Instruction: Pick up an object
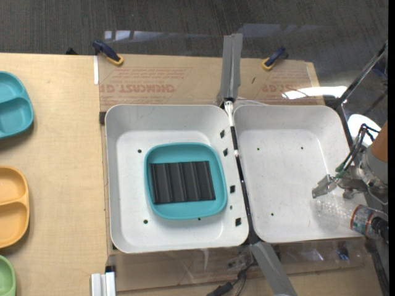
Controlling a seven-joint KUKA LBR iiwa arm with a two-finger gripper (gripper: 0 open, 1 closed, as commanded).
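End effector [330,185] sits low over the right bin [284,128], near its right wall, arm coming in from the right edge. Metal fingertips [321,189] point left and down toward the bin floor. Can't tell whether they're spread or pressed together; the wrist and cabling blur into them, and nothing reads as pinched between them.

Likely target: clear plastic bottle [345,213] lying on its side in the right bin's lower-right corner, red label band toward the right end. It's just below the fingertips, close, but contact isn't readable. A transparent body on white is a poor-contrast target, and being tucked against the wall leaves little room for a finger on the wall side.

Left bin [123,134] holds a teal tray [185,209] with a dark ribbed insert [182,182], flat and centred, well apart from the arm.

On the worktop [55,103] left of the bins: teal plate [12,113], orange plate [11,205], just parked stock.

Judgement: approach/descend phase, grasp not confirmed.
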